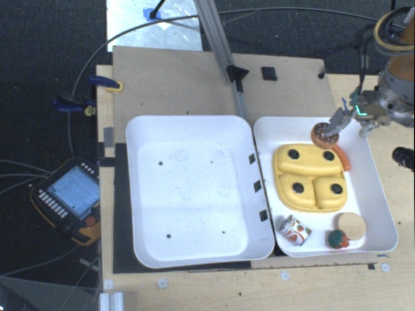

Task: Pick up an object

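The robot arm (394, 63) comes in from the right side, grey with an orange band near its top. Its hand (332, 129) reaches down at a slant over the back part of the right bin (379, 193). The tip of the hand sits right on a small brown round thing (321, 135) that looks like a little donut. The fingers are too small and blurry to make out, so nobody can tell if the hand is open or closed, or if it is gripping the brown round thing. That thing lies near the back wall of the right bin, just behind a big yellow tray (310, 177) with dark dots on it. A thin orange piece (342, 158) (maybe a toy carrot) lies touching the yellow tray's back right corner. In front of the yellow tray, near the front wall, there is a small can (295, 230) with red and white on it, lying on its side. To the right of the can sits a tan round thing (352, 224), and just beside that is a small green and red toy (336, 239). The left bin (191, 190) sits right next to the right bin on the brown table (168, 83). A black controller with a lit screen (70, 199) lies off to the left of the table.
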